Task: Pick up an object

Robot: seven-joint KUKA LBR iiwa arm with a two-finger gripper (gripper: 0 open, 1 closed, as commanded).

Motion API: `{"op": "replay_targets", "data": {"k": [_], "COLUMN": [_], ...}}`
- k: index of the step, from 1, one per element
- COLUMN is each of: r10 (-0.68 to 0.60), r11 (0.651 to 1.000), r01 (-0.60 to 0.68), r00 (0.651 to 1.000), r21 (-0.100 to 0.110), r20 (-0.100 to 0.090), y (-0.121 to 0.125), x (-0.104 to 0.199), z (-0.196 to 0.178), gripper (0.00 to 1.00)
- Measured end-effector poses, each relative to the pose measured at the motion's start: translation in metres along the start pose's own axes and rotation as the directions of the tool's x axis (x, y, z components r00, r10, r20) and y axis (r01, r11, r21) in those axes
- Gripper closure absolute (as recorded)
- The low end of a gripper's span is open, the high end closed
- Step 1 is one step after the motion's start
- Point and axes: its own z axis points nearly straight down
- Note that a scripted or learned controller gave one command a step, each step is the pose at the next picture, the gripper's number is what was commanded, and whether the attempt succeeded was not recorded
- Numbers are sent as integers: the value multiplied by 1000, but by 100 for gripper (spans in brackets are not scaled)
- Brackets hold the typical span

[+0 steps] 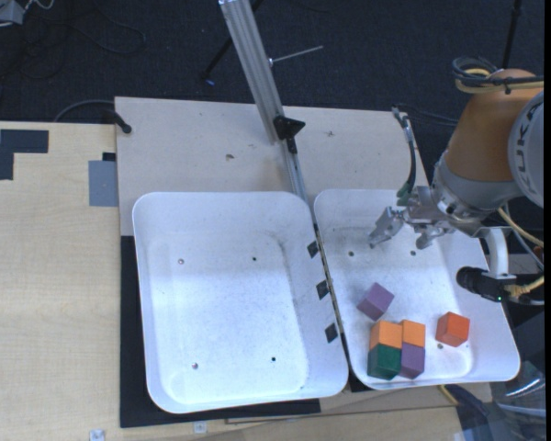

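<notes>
In the right bin (349, 214) lie several small blocks. A purple block (377, 299) sits alone near the bin's middle. Below it is a tight cluster: two orange blocks (398, 334) above a green block (383, 362) and a purple block (411, 360). A red-orange block (453, 328) lies apart to the right. My gripper (405, 229) hangs over the upper part of the right bin, well above the blocks in the view, fingers spread open with nothing between them.
The left bin (165, 246) lies beside the right one, with black clips along the shared edge. A slanted aluminium bar (260, 72) rises behind the bins. Cables and a black fitting (482, 285) sit at the right bin's outer rim.
</notes>
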Motion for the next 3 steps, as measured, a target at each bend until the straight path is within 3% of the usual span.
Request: {"op": "replay_targets", "data": {"k": [1, 2, 3], "r10": [-4, 0, 5], "r11": [1000, 1000, 1000], "r01": [4, 0, -5], "r00": [1000, 1000, 1000], "r21": [-3, -7, -6], "r20": [0, 2, 1], "y": [-43, -68, -67], "x": [4, 17, 15], "z": [108, 106, 96], "gripper": [0, 0, 100]}}
